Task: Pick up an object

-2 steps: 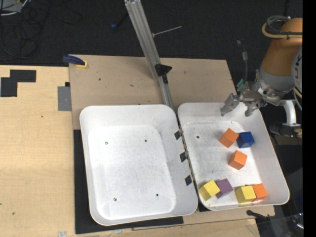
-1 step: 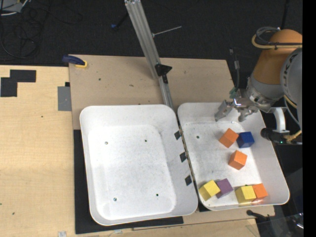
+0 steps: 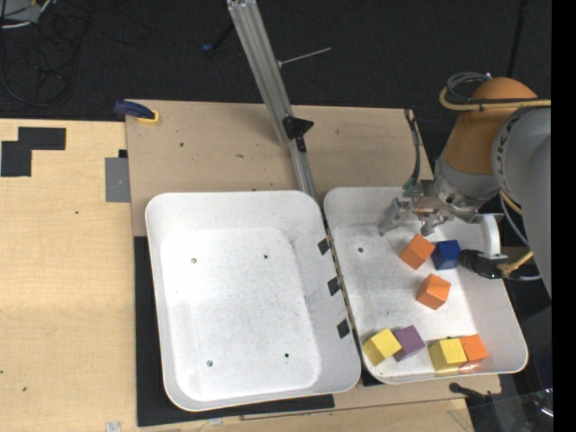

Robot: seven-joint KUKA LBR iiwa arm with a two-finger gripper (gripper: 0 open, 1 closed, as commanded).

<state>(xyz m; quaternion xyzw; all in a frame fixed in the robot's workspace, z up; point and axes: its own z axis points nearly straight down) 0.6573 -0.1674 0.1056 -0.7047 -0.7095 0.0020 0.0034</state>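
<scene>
The metal two-finger claw hangs low over the right shallow white plastic bin, at about one o'clock in it, just above an orange cube that touches a blue cube, likely the nearest target. No cube sits between its fingers. Whether they are apart or together cannot be told: the wrist clutter blurs them. The arm's bulk hides the bin's three o'clock rim.
</scene>
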